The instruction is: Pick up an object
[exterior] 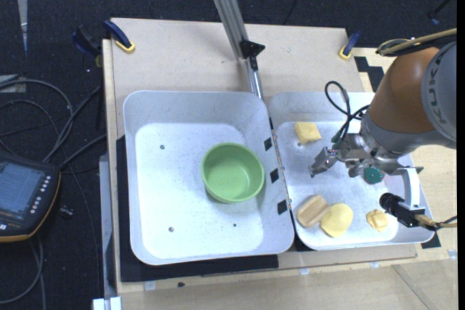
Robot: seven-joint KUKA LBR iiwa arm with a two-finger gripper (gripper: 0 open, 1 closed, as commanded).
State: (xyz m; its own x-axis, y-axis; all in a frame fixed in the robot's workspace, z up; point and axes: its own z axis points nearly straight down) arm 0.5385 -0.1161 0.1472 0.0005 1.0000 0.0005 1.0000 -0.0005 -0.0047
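Yellow lemon (336, 220) lay nearest; pincer (320, 165), spread and holding nothing, should have descended squarely over one item before pinching.

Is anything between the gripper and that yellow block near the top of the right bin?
Nothing visible. The gripper sits just below the yellow block, with bare bin floor between them.

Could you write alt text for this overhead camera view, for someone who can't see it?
A grey and orange robot arm reaches from the right, its gripper over the right white bin, which holds four pale yellow pieces of toy food. The left bin holds a green bowl.
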